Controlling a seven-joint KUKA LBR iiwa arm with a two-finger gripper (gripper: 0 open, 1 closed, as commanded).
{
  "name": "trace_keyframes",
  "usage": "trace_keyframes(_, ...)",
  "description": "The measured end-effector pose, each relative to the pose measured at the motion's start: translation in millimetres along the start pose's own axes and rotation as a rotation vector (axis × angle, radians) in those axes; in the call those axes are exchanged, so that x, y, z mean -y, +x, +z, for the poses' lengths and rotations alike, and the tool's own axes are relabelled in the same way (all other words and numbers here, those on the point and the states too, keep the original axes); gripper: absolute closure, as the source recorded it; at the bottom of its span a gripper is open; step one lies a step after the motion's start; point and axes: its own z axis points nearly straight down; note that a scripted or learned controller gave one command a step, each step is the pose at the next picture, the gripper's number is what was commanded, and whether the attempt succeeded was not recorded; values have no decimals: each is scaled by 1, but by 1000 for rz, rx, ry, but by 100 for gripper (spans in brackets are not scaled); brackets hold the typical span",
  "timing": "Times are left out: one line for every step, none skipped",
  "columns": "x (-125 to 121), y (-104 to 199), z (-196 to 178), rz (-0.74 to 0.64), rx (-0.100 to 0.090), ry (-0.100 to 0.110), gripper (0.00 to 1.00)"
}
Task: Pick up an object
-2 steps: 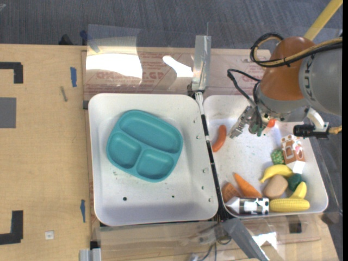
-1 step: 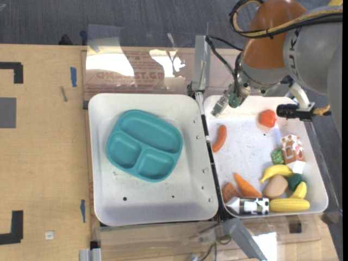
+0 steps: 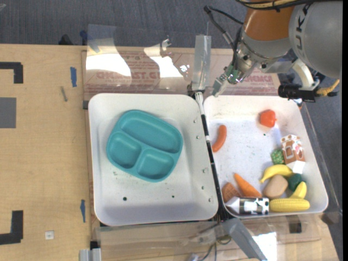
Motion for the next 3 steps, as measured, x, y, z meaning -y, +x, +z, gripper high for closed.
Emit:
trace_keyframes(83,-21,61,-846,-11,6,100)
trace_keyframes(83,-20,60,-847,-10,5,0)
trace_keyframes(119,-54,139,-836,-16,8,0)
